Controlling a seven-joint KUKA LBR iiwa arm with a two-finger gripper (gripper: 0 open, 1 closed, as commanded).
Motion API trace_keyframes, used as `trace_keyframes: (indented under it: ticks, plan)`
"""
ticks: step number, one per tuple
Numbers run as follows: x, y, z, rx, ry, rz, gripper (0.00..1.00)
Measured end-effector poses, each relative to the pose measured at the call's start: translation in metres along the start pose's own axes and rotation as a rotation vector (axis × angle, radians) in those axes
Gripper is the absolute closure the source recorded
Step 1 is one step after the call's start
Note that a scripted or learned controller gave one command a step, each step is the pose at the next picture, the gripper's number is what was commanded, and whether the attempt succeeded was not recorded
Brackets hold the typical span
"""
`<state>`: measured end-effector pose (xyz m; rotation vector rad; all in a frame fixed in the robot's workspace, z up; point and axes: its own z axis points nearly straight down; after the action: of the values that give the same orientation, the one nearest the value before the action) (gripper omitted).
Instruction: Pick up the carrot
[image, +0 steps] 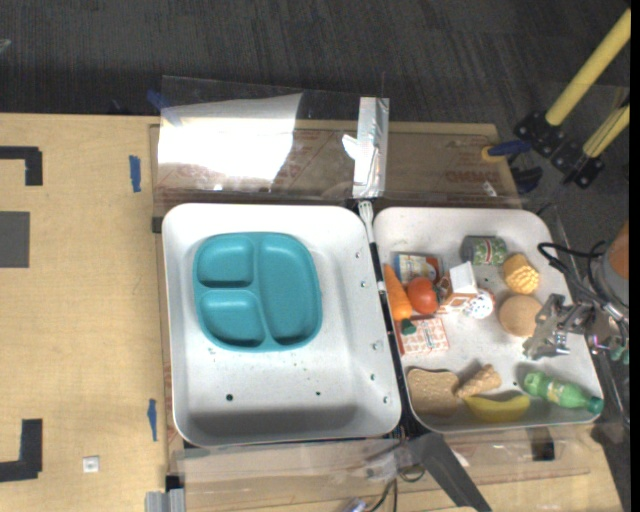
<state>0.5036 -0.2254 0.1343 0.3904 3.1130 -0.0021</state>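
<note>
While gripper (548, 335) hangs at right bin's (392, 222) right rim, I cannot tell jaw state, metal parts blurred. Carrot (397, 298), smooth orange taper, lies well left of jaws along bin's left wall, touching glossy round tomato (422, 295). Pale bun (518, 315) just beside jaws; green bottle (560, 391) below.
</note>
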Motion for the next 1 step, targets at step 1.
trace_keyframes:
  ticks: [1]
  plan:
    - [0.0004, 0.0018, 0.0012, -0.001, 0.002, -0.003, 0.0]
